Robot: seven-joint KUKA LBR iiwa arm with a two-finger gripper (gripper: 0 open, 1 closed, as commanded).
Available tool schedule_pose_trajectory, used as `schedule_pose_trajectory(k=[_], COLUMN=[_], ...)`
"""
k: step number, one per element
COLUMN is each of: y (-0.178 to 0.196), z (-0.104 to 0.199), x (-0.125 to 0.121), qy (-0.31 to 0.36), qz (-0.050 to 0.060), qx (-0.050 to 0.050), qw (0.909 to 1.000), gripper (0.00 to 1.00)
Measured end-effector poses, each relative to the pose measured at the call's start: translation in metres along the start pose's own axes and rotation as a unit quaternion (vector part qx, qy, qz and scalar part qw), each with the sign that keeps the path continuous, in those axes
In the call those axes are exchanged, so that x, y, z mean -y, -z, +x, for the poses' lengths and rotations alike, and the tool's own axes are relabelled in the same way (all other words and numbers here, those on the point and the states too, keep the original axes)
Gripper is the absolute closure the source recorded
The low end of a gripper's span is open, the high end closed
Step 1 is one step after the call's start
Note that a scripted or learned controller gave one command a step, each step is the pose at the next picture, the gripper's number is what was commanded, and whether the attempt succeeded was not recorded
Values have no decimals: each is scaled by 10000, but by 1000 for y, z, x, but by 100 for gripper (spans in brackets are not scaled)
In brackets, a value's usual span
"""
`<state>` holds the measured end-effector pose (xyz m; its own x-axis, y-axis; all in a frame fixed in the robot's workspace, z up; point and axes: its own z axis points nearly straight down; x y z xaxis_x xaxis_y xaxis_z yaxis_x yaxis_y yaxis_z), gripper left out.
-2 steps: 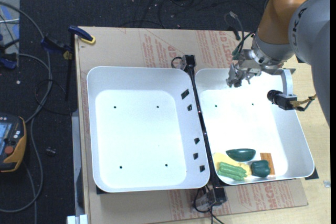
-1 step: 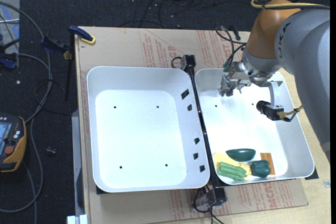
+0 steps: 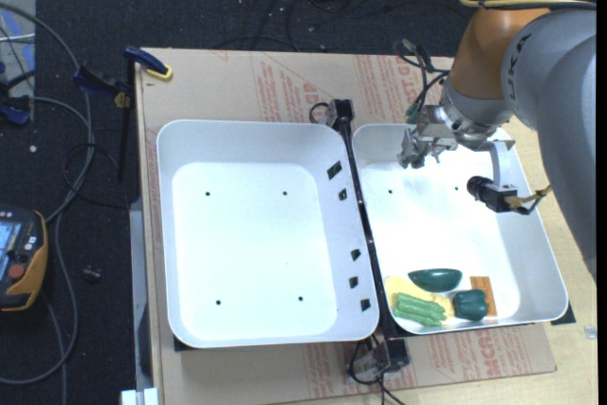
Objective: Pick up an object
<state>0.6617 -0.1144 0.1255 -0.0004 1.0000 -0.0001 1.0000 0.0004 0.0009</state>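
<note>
At the 5 o'clock corner of the right bin (image 3: 531, 247), four objects lie clustered: one dark green dome-shaped piece (image 3: 435, 279), one light green ridged piece (image 3: 418, 308), one teal blocky piece (image 3: 470, 303), one orange flat piece (image 3: 483, 285) partly covered. Gripper (image 3: 414, 156) hovers at the bin's 11 o'clock area, well apart from them; its grip state cannot be determined. One left bin (image 3: 190, 147) sits beside it.

Two white bins (image 3: 251, 133), with five small objects (image 3: 441, 295) lying in the right one.
</note>
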Motion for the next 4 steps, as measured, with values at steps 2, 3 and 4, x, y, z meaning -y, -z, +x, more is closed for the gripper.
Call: schedule_pose_trajectory(k=[2,3,4], y=[87,99,91], z=[6,55,105], x=[1,27,54], qy=[-1,18,18], qz=[-16,-3,9], qx=[2,-6,-6], qw=[10000,10000,10000], gripper=[100,100,100])
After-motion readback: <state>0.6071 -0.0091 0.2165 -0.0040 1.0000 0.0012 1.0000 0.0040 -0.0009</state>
